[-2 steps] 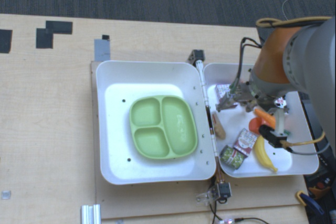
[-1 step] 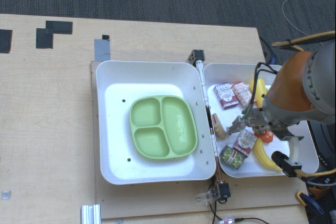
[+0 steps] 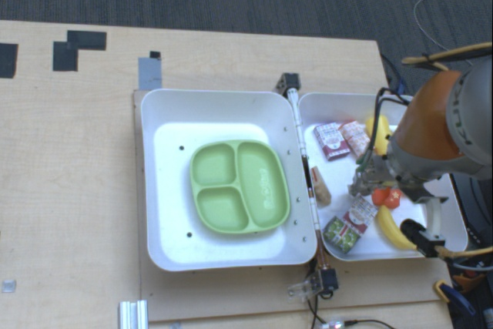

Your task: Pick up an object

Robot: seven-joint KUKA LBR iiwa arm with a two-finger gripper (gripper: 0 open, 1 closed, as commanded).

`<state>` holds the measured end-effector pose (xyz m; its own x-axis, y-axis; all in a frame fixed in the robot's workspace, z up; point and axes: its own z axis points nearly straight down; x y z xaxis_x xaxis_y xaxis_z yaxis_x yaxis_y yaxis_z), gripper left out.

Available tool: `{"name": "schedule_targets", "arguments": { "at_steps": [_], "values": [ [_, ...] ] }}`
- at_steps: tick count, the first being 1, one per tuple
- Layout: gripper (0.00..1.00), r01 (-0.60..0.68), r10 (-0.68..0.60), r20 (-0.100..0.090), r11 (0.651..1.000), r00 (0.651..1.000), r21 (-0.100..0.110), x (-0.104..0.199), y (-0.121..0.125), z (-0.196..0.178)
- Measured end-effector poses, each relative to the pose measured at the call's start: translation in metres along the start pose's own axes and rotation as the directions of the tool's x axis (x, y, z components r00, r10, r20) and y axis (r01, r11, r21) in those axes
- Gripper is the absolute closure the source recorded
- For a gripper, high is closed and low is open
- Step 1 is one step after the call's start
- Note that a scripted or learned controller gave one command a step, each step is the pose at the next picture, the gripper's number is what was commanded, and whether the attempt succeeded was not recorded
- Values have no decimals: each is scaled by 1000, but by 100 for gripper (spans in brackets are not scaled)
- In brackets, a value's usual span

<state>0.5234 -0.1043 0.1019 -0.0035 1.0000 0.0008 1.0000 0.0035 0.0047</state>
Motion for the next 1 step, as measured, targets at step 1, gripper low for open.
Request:
{"name": "schedule_targets", "arguments": {
  "at_steps": [1],
  "values": [
    [100,2,-2,1,1000,1000,-5,16,96,15]
  ]
}}
